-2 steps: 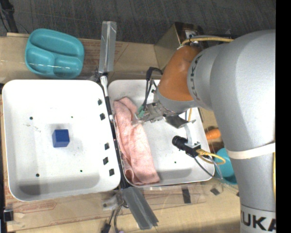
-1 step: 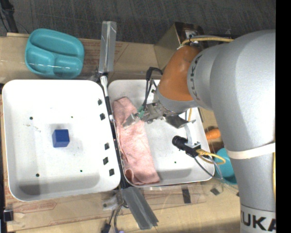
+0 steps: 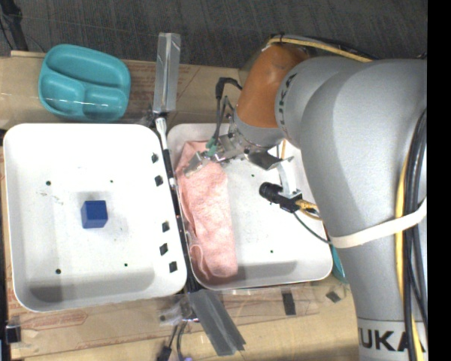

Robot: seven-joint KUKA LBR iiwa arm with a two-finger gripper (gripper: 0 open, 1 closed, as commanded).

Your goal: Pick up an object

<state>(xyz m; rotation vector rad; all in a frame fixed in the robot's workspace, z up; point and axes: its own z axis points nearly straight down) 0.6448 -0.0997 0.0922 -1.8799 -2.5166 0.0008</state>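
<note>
Gripper (image 3: 214,150), finger state can't tell, sits at top end of pink cloth (image 3: 210,216); best approach: pinch a raised fold, lift straight w/o dragging.

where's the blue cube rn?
In the camera view, the blue cube sits on the floor of the left bin, left of centre, apart from the pink cloth in the right bin.

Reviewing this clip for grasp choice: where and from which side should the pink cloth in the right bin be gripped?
Probably from above, pinching a raised fold near the middle of the pink cloth. It lies long and flat against the right bin's left wall, so a sideways approach is blocked there. The gripper sits over its upper end.
</note>
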